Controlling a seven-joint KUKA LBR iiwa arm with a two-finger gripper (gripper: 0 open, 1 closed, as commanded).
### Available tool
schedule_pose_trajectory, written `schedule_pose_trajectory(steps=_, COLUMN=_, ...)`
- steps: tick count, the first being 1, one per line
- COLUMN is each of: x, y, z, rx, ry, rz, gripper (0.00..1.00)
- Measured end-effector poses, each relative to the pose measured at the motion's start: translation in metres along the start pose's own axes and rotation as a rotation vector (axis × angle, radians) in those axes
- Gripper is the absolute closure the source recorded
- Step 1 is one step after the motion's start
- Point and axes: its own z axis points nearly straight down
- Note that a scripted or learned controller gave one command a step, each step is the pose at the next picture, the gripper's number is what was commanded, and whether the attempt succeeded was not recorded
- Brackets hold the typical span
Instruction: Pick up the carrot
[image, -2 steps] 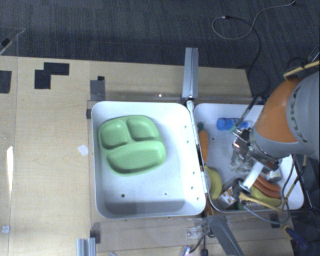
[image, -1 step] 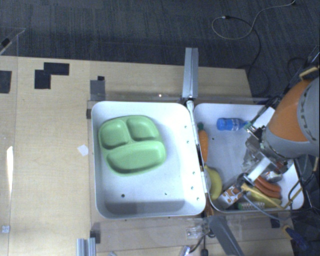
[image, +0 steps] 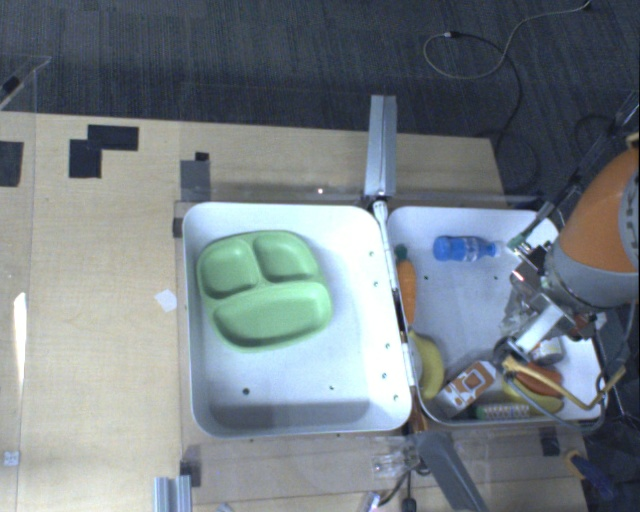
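Observation:
The carrot (image: 406, 288) is a slim orange stick with a green top, lying along the left wall of the right bin (image: 470, 214). My gripper (image: 522, 318) hangs over the right half of that bin, well to the right of the carrot and apart from it. The grey arm with its orange band (image: 608, 215) comes in from the right edge above it. Nothing can be seen held at the gripper.
In the right bin, a blue bottle (image: 466, 248) lies at the back, a yellow banana (image: 431, 366) sits just below the carrot, and a small printed box (image: 467, 386) and a hot dog toy (image: 534, 384) lie at the front. A green divided plate (image: 264, 289) rests in the left bin (image: 290, 395).

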Motion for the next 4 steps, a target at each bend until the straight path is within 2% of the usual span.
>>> schedule_pose_trajectory(steps=1, x=-0.001, y=0.001, z=0.017, rx=0.001, ry=-0.001, rz=0.408, gripper=1.00)
schedule_pose_trajectory(steps=2, x=0.029, y=-0.034, z=0.028, rx=0.001, ry=0.000, rz=0.496, gripper=1.00)
schedule_pose_trajectory(steps=3, x=0.013, y=-0.016, z=0.022, rx=0.002, ry=-0.001, rz=0.498, gripper=1.00)
schedule_pose_trajectory(steps=4, x=0.035, y=-0.030, z=0.029, rx=0.002, ry=-0.001, rz=0.497, gripper=1.00)
